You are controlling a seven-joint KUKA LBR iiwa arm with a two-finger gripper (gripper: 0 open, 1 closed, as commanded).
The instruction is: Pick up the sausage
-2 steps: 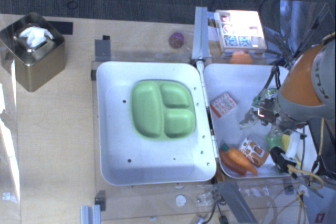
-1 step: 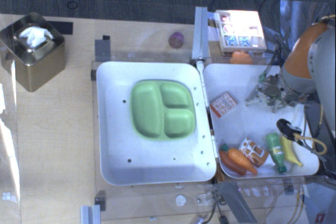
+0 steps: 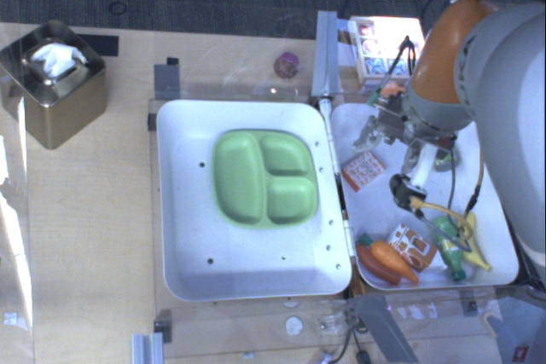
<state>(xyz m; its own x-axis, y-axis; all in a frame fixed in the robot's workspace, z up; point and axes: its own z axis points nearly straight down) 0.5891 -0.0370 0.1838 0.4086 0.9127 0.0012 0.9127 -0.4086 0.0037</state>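
In the right bin (image 3: 503, 268), at its front left corner, a reddish-brown sausage (image 3: 375, 268) lies pressed against an orange carrot (image 3: 394, 258). The two overlap and are hard to tell apart. My gripper (image 3: 374, 134) hangs over the back left part of the same bin, above a red-and-white packet (image 3: 363, 170) and well behind the sausage. Nothing shows between its fingers.
A green divided plate (image 3: 263, 176) sits in the left bin (image 3: 183, 268). Near the sausage lie an orange-and-white box (image 3: 413, 245), a green bottle (image 3: 450, 250) and a yellow banana (image 3: 471, 236). A metal divider (image 3: 324, 55) stands between the bins at the back.
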